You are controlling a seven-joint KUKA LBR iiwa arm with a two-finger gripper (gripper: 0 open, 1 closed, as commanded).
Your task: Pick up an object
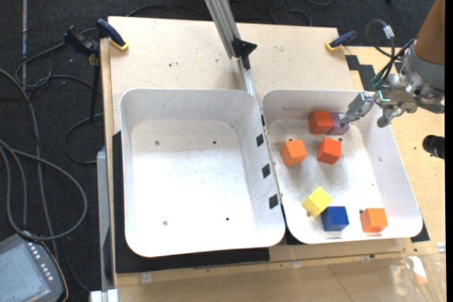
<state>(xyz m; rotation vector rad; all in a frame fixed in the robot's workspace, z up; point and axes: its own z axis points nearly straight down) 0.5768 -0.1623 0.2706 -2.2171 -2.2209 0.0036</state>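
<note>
While my end effector point(352, 114) hangs over the far part of the right bin point(396, 180), its tip sits just beside a small purple block point(341, 126), which lies on the bin floor touching the right side of an orange-red block point(320, 122). From this slanted view I cannot tell whether my fingers are spread or closed, nor whether they touch the purple block; nothing is visibly clamped between them.

Nearer the camera than those two, a second orange-red block point(329, 150) lies close below the purple one, and an orange block point(294, 151) lies to its left, near the wall the two bins share. Well apart from my tip, toward the near rim, a yellow block point(316, 201) touches a blue block point(335, 218), with another orange block point(374, 220) just to the right of the blue one.

My arm point(428, 46) comes in from the right edge, over the bin's right rim, its grey wrist point(410, 88) tilted down and leftward so the tool slopes toward the bin floor. A cable loops above the wrist.

The left bin point(141, 117) stands beside the right one, their walls touching along the middle. Both rest on the pale worktop point(177, 46), where a slanted metal bar point(216, 0) runs down to the point where the bins meet.
</note>
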